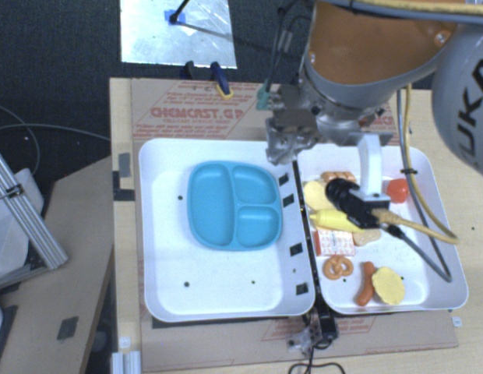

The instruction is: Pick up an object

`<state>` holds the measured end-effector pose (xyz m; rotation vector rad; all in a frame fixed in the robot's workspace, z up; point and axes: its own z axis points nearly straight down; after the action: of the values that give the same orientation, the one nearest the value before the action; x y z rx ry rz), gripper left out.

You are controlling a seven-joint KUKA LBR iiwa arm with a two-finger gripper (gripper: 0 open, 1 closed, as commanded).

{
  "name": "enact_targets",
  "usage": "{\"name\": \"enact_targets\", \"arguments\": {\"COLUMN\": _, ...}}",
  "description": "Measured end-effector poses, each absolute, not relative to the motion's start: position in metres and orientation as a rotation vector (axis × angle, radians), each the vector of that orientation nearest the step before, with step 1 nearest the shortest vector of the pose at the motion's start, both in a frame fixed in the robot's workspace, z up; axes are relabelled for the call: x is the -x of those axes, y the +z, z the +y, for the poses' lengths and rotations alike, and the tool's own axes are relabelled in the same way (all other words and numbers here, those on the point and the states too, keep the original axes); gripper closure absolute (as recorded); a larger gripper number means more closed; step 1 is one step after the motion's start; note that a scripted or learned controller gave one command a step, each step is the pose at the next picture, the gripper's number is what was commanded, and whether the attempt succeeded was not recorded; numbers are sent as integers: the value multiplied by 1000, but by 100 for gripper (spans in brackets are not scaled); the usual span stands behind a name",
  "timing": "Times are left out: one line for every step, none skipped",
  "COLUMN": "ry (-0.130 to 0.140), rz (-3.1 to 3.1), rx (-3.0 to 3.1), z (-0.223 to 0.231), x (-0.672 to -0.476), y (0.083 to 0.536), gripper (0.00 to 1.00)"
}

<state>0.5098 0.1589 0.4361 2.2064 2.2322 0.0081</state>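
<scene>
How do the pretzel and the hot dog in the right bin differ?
The pretzel is a knotted loop with holes; the hot dog is a solid straight stick. The pretzel is tan-orange, the hot dog redder. The pretzel lies left of the hot dog, nearer the divider. Both lie flat in the right bin.

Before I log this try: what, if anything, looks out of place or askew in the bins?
Nothing stands out. The blue plate lies flat in the left bin; the toy foods, among them a pretzel and a tomato, sit loosely clustered inside the right bin.
</scene>
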Motion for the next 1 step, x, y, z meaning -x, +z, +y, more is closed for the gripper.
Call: {"name": "enact_targets", "arguments": {"ry": 11, "rz": 2237, "rx": -2200, "z": 159, "x": -510, "y": 447, "gripper": 100}}
